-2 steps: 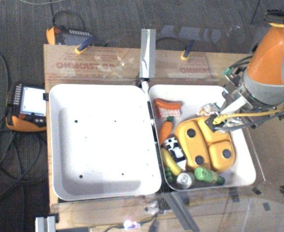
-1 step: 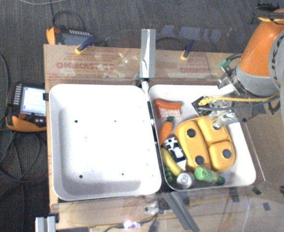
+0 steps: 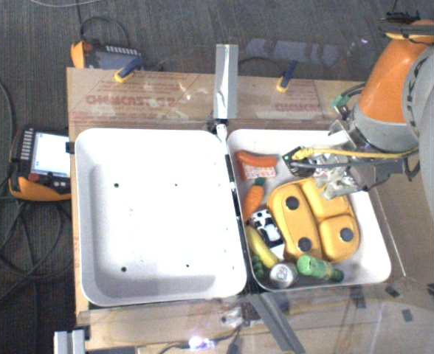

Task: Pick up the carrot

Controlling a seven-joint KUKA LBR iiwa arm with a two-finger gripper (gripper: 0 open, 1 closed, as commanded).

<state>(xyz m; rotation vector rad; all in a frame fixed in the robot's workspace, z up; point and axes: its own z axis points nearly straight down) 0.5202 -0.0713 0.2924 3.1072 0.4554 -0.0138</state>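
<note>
Nearest the lens, the arm's orange band (image 3: 394, 80) looms at upper right. Going left to right: the left bin (image 3: 91, 198), then the right bin (image 3: 383, 260), crowded with toys. The carrot (image 3: 255, 197) lies near its left wall, just below a red packet (image 3: 257, 165) and beside a yellow block (image 3: 313, 220). The gripper (image 3: 340, 181) hovers over that block — well right of the carrot, nothing visibly between its fingers; whether the jaws stand apart, I cannot tell. Judging by this, the approach is under way; next it must shift left and descend.
</note>
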